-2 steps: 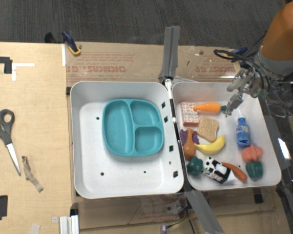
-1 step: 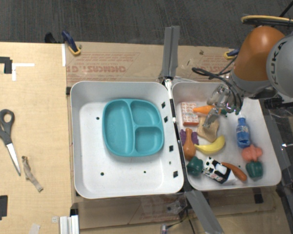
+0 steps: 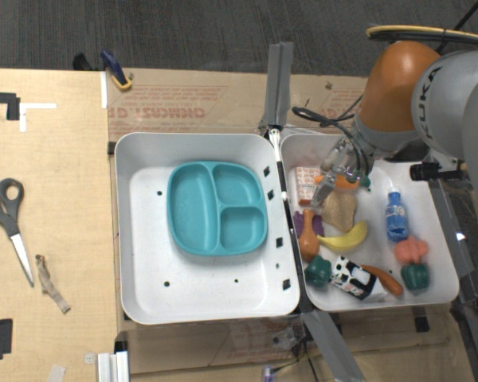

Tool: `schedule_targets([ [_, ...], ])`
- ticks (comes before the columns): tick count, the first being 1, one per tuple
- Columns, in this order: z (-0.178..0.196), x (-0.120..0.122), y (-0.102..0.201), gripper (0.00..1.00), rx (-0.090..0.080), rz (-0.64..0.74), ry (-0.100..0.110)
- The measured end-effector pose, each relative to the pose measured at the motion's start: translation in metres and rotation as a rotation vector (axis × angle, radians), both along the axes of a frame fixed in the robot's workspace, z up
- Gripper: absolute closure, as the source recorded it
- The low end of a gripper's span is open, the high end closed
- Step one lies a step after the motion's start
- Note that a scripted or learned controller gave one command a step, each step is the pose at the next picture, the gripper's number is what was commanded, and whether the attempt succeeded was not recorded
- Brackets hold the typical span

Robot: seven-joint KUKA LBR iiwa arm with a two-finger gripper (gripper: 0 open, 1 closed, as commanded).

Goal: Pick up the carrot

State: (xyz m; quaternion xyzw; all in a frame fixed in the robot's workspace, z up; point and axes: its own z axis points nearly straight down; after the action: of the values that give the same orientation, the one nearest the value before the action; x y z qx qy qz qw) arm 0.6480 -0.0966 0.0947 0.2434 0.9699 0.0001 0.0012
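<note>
The gripper (image 3: 344, 173), apparently pinching something small and orange, hangs at the right bin's (image 3: 442, 293) back, while the carrot (image 3: 385, 280) lies diagonally near the front, well apart.

Light falls evenly from above on my counter (image 3: 48, 213), bright enough that both white bins (image 3: 143, 293) read cleanly, with soft glare along their rims and a pale sheen on my grey arm (image 3: 462, 102) and its orange band (image 3: 398, 86). Shadows are short and faint, gathered just under the teal plate (image 3: 219, 209) and the toys, while the dark floor beyond stays dim. Focus is fair in the middle, though small things look slightly soft and grainy.
</note>
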Motion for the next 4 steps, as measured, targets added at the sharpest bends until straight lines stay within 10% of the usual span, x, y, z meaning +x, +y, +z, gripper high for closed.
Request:
schedule_targets([
  [2, -0.003, -0.051, 0.004, 0.0, 0.0, -0.036, 0.001],
  [3, -0.002, -0.027, -0.02, 0.0, 0.0, -0.058, -0.001],
  [4, 0.009, -0.026, -0.02, 1.0, -0.002, -0.054, -0.006],
])
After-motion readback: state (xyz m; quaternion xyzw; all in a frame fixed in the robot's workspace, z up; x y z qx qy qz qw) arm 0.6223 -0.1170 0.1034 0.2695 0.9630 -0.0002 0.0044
